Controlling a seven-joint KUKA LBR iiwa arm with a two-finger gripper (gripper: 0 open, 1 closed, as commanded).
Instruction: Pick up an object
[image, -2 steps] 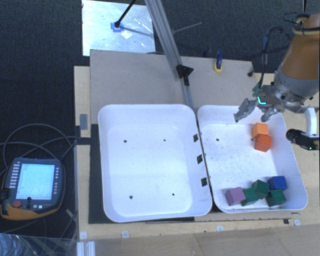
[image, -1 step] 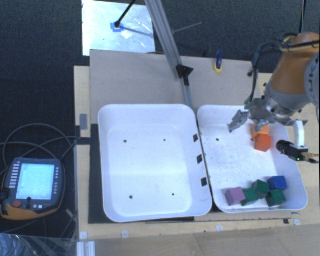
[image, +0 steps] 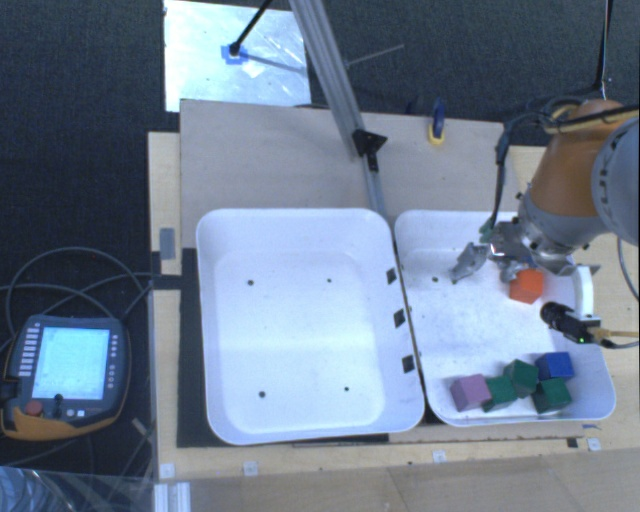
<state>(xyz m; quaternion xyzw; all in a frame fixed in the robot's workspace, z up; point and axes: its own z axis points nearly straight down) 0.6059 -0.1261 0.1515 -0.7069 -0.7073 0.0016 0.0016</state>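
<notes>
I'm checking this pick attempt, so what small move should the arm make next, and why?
Probably shift the gripper a little toward the orange block before descending: the block lies on the right bin floor beside the gripper, not between its fingers.

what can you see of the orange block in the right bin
The orange block is a small, solid-looking cube-like piece, plain orange-red with a matte surface, possibly wood or foam. It lies on the floor of the right bin, in the bin's far right part, just below the gripper and the arm's wrist, which hides its upper edge. Whether the gripper assembly touches it cannot be told. It sits apart from the cluster of pink, green and blue blocks at the bin's near right corner.
</notes>
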